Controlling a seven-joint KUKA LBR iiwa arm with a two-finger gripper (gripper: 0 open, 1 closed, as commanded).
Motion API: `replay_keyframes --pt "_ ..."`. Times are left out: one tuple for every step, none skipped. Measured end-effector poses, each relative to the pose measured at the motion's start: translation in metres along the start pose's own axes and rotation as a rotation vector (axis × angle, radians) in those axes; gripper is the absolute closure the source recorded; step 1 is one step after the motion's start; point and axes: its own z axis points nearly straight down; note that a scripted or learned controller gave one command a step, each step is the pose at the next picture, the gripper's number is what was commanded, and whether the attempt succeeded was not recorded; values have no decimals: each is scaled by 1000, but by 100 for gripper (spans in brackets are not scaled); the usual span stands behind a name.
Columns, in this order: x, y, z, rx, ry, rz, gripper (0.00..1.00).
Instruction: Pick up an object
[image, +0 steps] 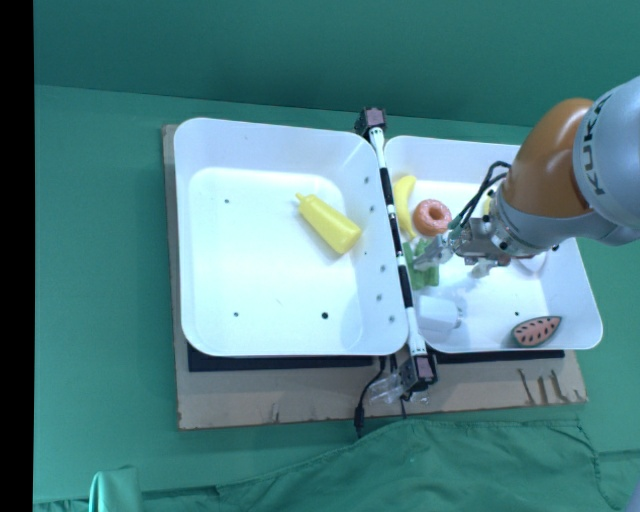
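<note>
Orange toy doughnut sits by the claw in the right white bin.
Light, hard, smooth; pinch its ring. I cannot tell the claw's state.

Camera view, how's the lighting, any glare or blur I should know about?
Camera view: even, soft light; the left bin is sharp with faint shadows under the yellow bottle; the white bin floors look washed out; the gripper is slightly blurred.
</note>
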Motion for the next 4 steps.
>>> replay_keyframes --pt "9 -29 -1 -2 -2 4 0" --pt "-4 -41 -117 15 1 -2 0" --pt "0 -44 -54 33 5 0 0" --pt "43 -4 -119 19 5 -8 0"
